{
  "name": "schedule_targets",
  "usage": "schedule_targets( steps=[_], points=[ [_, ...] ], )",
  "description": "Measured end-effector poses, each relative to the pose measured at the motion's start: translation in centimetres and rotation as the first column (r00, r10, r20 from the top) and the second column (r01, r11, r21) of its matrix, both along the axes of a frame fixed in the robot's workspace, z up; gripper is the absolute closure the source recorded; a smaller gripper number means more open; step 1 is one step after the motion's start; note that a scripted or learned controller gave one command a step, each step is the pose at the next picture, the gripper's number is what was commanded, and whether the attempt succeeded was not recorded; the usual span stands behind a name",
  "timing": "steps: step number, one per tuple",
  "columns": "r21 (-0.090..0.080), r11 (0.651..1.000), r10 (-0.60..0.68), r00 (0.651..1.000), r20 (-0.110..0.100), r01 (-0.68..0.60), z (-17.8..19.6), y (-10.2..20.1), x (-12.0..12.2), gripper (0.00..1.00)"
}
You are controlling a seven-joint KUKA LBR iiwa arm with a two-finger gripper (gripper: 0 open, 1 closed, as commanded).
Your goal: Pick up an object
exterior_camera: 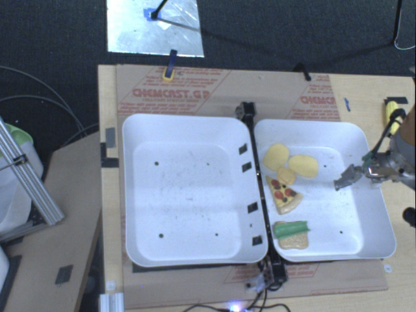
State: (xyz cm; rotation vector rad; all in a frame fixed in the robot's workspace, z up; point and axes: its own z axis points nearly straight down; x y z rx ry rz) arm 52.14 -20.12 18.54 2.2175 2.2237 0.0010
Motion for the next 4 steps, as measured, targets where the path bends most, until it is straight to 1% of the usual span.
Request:
schedule_targets(
  steps=[1, 2, 3, 4],
  points=[
    [0.003, 1.0, 0.009, 1.0, 0.001, -0.009, -10.5, 7.9, 5.6, 0.0],
    [0.003, 1.0, 0.005, 1.0, -0.002, -0.005, 0.3, 14.3, -3.0, 0.0],
    [0.0, 1.0, -0.004, 1.0, -0.005, 0.004, -6.8, 11.2, -2.5, 0.0],
    [-0.004, 1.0, 0.004, 1.0, 0.012, -0.004, -5.1, 8.8, 8.6, 0.0]
  ],
)
